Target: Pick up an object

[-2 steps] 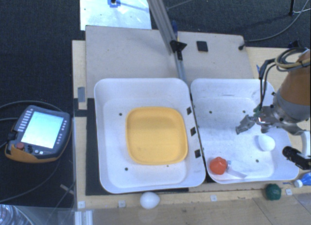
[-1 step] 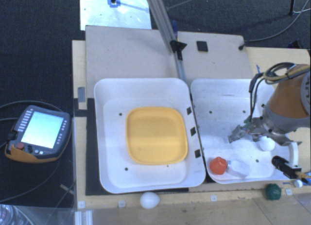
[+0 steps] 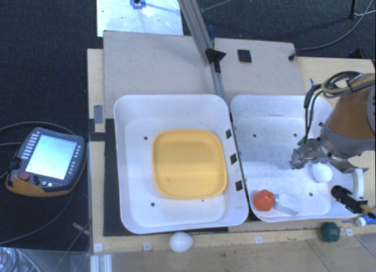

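White plastic makes up the two shallow bins: the left bin (image 3: 126, 206) and, touching its right edge, the right bin (image 3: 264, 118). One square yellow plastic plate (image 3: 190, 163) lies flat in the middle of the left bin. From the right of the right bin reaches the grey arm with its orange band (image 3: 351, 118); its gripper (image 3: 301, 158) is low over that bin's floor, and whether its jaws are wide or narrow I cannot tell. Just right of the gripper lies one white egg-shaped ball (image 3: 321, 173). Near the right bin's front wall sits one small orange ball (image 3: 264, 200), beside one clear plastic piece (image 3: 288, 204). A second white egg (image 3: 181, 242) rests on the pale wooden bench (image 3: 282, 247), in front of the left bin. One green ball (image 3: 329, 231) lies in front of the right bin. Dark carpet (image 3: 47, 42) surrounds the bench; one grey-and-orange teach pendant (image 3: 46, 160) lies on it, left of the left bin.
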Available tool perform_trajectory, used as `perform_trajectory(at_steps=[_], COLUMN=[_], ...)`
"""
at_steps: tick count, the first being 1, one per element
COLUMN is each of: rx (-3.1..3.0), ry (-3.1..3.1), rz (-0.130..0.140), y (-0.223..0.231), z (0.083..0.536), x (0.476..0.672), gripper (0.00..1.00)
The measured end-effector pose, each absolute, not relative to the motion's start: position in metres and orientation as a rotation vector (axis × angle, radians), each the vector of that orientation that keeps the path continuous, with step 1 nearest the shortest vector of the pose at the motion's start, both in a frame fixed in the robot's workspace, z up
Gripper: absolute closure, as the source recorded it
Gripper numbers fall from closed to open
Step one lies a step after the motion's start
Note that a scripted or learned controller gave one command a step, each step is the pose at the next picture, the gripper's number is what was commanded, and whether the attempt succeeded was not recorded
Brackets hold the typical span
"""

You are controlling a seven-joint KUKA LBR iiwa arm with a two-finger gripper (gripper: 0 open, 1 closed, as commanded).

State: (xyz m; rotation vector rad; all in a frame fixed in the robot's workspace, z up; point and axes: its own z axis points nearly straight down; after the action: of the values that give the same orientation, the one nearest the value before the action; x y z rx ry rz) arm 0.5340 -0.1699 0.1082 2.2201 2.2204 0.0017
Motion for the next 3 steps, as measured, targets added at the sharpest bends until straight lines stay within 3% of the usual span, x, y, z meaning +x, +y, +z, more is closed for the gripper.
perform_trajectory(at_steps=[2,3], rx=[2.218,2.217], ry=[2.220,2.227], rz=[0.004,0.002], y=[-0.176,-0.123], z=[0.212,0.206], x=[0.544,0.540], gripper=[1.00,1.00])
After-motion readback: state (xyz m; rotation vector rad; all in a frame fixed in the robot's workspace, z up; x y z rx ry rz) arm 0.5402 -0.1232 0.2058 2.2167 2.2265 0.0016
